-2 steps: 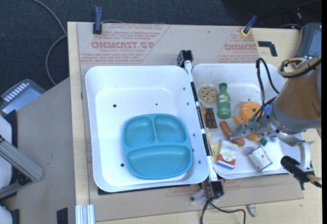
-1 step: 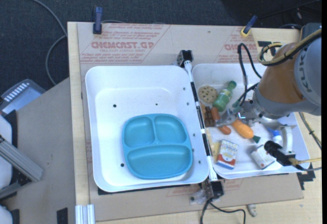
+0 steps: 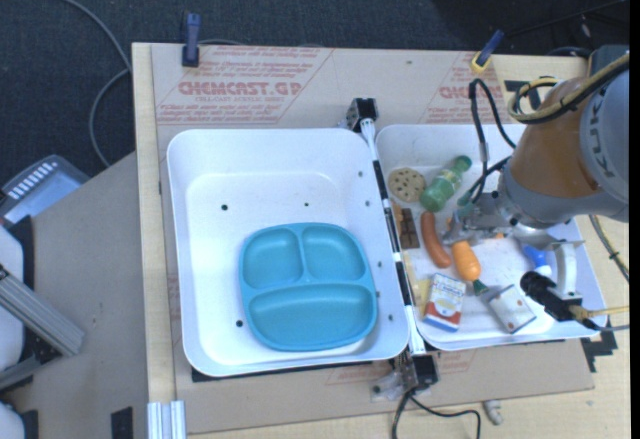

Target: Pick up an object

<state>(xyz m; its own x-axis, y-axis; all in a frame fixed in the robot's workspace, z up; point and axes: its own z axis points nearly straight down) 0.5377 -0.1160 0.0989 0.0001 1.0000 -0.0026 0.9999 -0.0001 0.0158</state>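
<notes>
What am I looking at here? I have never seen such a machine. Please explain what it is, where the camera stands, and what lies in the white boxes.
This is one picture from a camera fixed above a bench, looking down at a slant. The grey and orange shape on the right is a robot arm, moved by a program; its job is to pick up an object. Its lower end is down in the right bin, but whether it holds anything cannot be seen. The left bin holds a blue divided plate. The right bin holds small toy-like items: a round cookie, a green bottle, a sausage, a carrot and a small carton.
</notes>
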